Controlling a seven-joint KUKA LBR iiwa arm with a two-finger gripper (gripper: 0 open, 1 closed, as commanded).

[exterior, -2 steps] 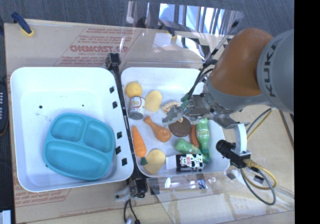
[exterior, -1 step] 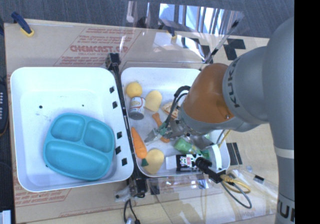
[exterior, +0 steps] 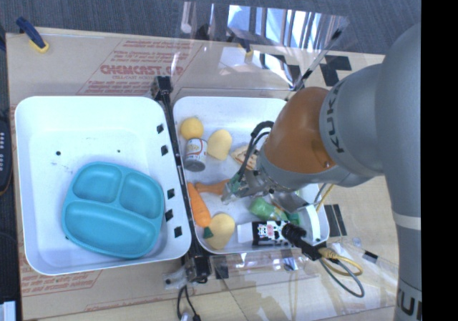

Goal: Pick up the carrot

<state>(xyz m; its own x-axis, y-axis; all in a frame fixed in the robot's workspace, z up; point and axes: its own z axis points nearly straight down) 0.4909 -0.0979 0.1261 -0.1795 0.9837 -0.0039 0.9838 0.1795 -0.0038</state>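
Observation:
The carrot (exterior: pixel 199 204) lies along the left wall of the right bin (exterior: pixel 236 106), orange, pointing toward the front. A second orange piece (exterior: pixel 212 187) lies crosswise just behind it. My gripper (exterior: pixel 237 189) hangs low over the middle of the right bin, just right of that orange piece and slightly behind and right of the carrot. The orange wrist band and grey arm cover the bin's right half.
The right bin also holds two yellow lemons (exterior: pixel 191 128) (exterior: pixel 219 144), a small can (exterior: pixel 195 154), a yellow fruit (exterior: pixel 221 227) at the front, a green item (exterior: pixel 265 206) and a black-and-white bottle (exterior: pixel 272 231). A blue sectioned plate (exterior: pixel 113 207) sits in the left bin (exterior: pixel 43 126).

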